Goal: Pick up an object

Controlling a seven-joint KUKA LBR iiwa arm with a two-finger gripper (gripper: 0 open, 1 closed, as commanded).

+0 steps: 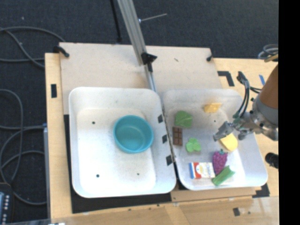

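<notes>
My gripper [230, 132] hangs over the right side of the right bin [248, 170], at the end of the grey arm that comes in from the right. A yellow block [229, 143] lies directly under and just in front of it, touching or nearly touching it. Purple grapes [219, 160] sit just below the block. A green pickle-like piece [223, 176] and a white and red carton [201, 170] lie near the front wall. Further left are a green leaf [183, 119], a brown bar [177, 136] and a small green piece [193, 146]. A second yellow piece [212, 108] rests near the back.
The left bin [84, 172] holds a teal bowl [133, 133] near its middle. A slanted metal rail [133, 27] runs from the top of the view down to the gap between the bins. Cables lie on the dark floor at the left.
</notes>
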